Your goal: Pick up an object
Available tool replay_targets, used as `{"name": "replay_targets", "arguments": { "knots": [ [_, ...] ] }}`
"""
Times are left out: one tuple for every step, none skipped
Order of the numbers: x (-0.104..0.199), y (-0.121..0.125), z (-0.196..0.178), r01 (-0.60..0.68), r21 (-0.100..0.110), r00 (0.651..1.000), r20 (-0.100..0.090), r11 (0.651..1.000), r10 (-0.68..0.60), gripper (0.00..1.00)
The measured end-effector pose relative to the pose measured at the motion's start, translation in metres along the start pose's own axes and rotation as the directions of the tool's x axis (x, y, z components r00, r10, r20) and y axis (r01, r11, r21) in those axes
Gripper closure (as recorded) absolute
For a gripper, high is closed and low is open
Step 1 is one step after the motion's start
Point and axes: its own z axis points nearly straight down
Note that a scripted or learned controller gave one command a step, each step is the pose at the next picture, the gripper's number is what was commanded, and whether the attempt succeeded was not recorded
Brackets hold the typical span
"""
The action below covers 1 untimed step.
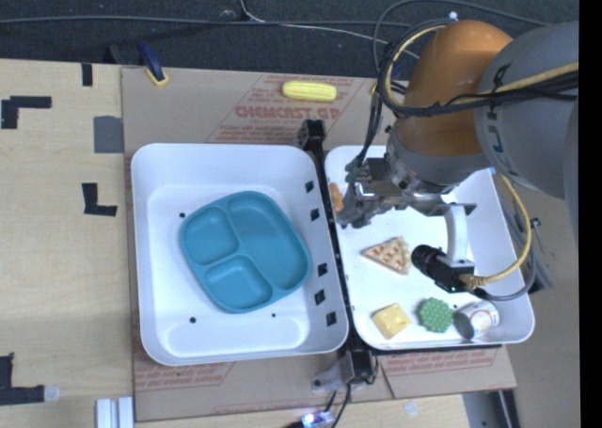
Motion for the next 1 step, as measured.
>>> {"name": "replay_targets", "arguments": {
  "knots": [
    [0.0585,0.0047,0.0182,-0.002,0.002,1.000,0.002,1.000,0.002,1.00]
  ]
}}
